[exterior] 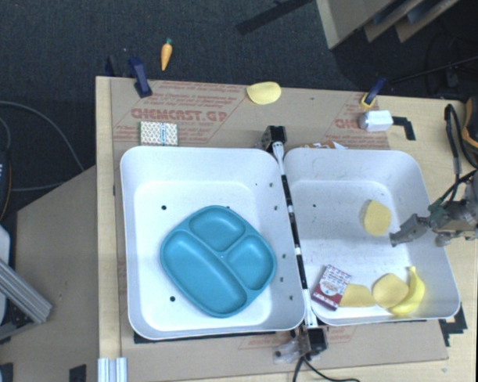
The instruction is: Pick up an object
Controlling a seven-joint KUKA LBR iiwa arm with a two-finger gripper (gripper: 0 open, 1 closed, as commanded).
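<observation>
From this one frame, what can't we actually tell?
- Gripper: small and dark, its body cut off by the right edge of the camera view; its state is unreadable.
- Yellow piece beside it: whether they touch is unclear.
- Yellow pile at the right bin's near wall: pieces overlap, so their count is uncertain.
- Small red packet: print too small to read.
- Blue tray: hides the left bin's floor beneath it.

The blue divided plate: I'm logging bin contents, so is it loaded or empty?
Empty. The blue divided plate lies flat in the left bin, and all three compartments show bare blue.
</observation>
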